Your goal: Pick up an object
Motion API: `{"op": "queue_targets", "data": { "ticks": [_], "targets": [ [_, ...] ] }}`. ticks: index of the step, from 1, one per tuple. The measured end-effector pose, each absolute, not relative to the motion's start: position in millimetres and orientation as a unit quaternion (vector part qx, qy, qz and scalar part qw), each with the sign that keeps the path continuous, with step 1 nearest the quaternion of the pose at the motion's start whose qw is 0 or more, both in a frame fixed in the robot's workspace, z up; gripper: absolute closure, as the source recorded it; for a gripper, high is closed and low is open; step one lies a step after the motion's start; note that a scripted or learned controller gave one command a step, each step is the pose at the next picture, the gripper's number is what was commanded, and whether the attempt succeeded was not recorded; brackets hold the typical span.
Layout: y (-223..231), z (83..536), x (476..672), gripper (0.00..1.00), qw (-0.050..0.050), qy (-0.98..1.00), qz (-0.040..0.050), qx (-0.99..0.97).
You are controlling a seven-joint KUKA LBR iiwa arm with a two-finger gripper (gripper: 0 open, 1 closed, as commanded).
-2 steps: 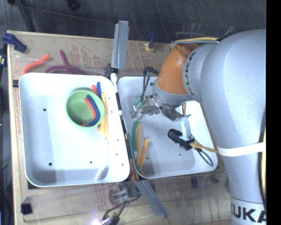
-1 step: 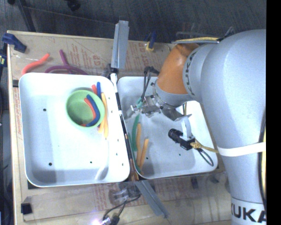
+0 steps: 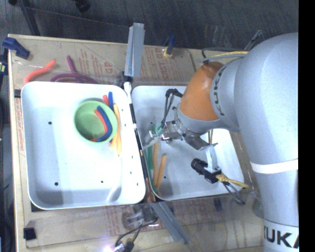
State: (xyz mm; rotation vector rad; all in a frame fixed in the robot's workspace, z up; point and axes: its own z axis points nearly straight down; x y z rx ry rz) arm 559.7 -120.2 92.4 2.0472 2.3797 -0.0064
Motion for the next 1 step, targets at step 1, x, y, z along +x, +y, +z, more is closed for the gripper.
{"op": "queue_targets", "data": {
  "ticks": [1],
  "targets": [
    [-119.2,102.3,560.1,1.00,0.000,0.760,-0.0022,0.650]
  ]
}}
